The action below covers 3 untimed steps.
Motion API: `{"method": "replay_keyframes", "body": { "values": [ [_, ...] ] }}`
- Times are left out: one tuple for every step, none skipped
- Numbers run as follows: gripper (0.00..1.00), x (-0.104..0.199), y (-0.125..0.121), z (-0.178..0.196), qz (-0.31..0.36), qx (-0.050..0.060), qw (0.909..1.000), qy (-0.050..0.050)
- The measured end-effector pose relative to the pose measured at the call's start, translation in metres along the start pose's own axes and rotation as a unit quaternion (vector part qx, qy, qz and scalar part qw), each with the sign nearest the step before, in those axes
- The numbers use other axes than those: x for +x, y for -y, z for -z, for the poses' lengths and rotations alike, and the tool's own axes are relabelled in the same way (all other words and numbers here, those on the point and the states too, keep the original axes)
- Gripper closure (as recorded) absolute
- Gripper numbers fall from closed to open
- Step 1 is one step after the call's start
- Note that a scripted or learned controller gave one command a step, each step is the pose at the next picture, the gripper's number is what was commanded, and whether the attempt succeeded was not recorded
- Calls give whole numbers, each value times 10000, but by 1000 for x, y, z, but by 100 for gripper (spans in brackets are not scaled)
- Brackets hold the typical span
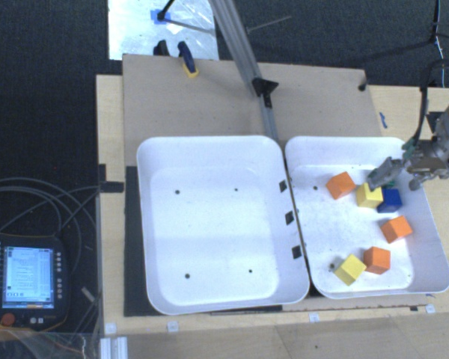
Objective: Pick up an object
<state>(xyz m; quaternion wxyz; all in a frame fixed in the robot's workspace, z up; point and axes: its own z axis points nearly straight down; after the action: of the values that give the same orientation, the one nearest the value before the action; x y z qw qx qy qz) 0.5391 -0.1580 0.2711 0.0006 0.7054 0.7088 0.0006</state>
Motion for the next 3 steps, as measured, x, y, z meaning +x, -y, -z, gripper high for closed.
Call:
{"method": "replay_keyframes", "body": {
  "values": [
    [0, 0, 0, 0, -6, -3, 10000, 0],
    [0, 9, 0, -46, -11, 21, 10000, -4],
    [0, 12, 5, -89, -13, 22, 10000, -4]
  ]
}}
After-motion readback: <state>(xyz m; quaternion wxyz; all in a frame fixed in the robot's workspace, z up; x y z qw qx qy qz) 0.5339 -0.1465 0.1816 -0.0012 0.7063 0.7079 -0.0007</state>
